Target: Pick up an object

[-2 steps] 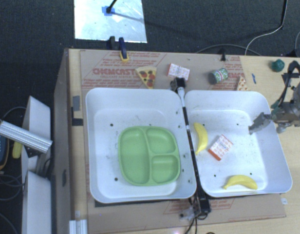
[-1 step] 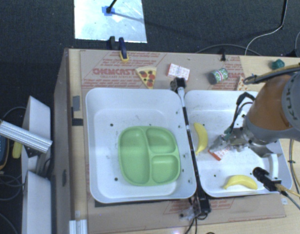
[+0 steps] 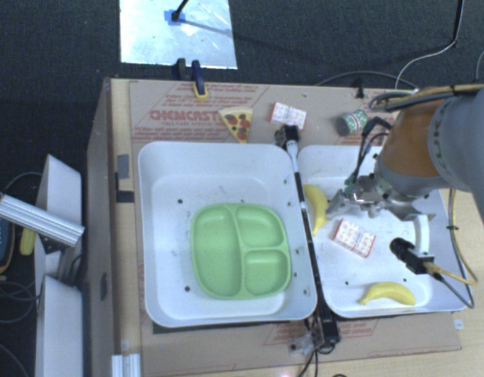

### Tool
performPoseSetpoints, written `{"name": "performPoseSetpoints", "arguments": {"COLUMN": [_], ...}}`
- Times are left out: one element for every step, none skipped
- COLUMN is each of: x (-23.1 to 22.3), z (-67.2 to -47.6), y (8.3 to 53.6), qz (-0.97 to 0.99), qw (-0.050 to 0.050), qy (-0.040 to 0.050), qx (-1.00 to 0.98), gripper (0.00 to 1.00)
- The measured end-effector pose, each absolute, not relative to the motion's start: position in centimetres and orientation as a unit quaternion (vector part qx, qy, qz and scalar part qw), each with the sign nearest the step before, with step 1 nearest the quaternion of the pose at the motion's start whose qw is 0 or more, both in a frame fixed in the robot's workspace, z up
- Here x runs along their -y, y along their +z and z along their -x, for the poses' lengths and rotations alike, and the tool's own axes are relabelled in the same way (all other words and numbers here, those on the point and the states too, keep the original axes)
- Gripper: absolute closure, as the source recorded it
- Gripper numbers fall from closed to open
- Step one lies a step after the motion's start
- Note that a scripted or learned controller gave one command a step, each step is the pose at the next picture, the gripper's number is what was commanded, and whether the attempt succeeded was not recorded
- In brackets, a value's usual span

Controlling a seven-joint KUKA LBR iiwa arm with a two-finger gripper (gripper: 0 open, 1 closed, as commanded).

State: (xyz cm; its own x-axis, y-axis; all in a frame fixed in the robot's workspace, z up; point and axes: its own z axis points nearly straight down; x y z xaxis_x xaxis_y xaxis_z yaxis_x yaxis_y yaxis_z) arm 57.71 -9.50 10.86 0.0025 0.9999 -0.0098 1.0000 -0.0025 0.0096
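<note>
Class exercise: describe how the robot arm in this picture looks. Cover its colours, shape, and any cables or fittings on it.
The arm is thick and rounded, grey, with a broad orange band above the wrist. Thin dark cables loop along the band towards the wrist. The gripper at its end is a small grey metal assembly, too cluttered to make out in finer detail.

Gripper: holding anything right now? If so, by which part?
Cannot be told. The two-finger gripper sits low in the right white bin, beside the small red-and-white packet; no object is visible between its fingers.
</note>
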Motion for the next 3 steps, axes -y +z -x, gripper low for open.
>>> {"name": "performPoseSetpoints", "arguments": {"x": [11.8,11.7,14.8], "z": [-53.6,-53.7,-49.7], "y": [8.4,9.5,18.7], "qz": [-0.707,-0.706,-0.707], "qw": [0.000,0.001,0.002], "qy": [-0.0002,0.0009,0.0008], "qx": [-0.707,-0.708,-0.707], "gripper": [0.00,1.00,1.00]}}
